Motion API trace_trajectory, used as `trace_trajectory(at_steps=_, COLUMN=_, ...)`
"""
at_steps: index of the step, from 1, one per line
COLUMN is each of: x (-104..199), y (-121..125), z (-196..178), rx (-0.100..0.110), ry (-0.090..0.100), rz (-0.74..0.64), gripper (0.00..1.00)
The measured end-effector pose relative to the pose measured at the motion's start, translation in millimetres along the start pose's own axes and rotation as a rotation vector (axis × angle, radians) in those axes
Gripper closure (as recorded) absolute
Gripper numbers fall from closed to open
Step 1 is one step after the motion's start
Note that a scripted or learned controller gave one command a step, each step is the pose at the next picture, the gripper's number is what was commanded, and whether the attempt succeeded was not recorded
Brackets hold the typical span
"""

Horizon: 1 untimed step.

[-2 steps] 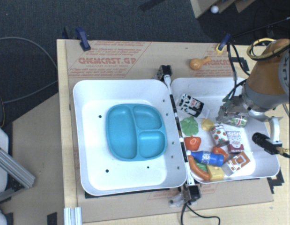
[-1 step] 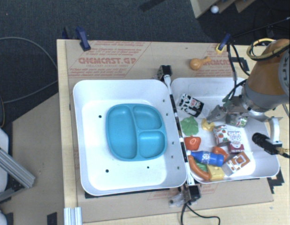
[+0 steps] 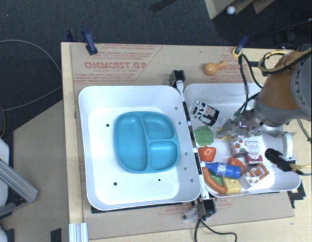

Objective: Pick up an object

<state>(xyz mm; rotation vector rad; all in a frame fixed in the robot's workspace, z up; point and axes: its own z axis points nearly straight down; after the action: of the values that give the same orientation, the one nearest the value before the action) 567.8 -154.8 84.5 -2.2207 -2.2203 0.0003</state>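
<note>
Toy food lies piled in the right bin (image 3: 224, 94). At its back sits a black-and-white patterned carton (image 3: 205, 112), with a green leafy piece (image 3: 204, 135) and a red tomato-like piece (image 3: 207, 153) in front of it. A blue piece (image 3: 224, 170), an orange sausage shape (image 3: 214, 181) and a yellow piece (image 3: 233, 187) crowd the front. Two small printed boxes (image 3: 247, 147) (image 3: 257, 174) lie to the right. My gripper (image 3: 237, 129) is down in this bin, just above the nearer printed box and right of the green piece. The wrist hides what is under it.
The left bin (image 3: 95, 135) holds a blue three-compartment plate (image 3: 145, 141). A small wooden knob (image 3: 211, 68) lies on the bench behind the right bin. Cables (image 3: 246, 79) trail off the arm (image 3: 279, 92), and a black part (image 3: 276, 158) sticks out over the bin's right side.
</note>
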Motion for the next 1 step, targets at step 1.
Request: trace_trajectory(at_steps=1, x=0.2, y=0.6, z=-10.3, rx=-0.002, ry=-0.001, rz=0.000, gripper=1.00)
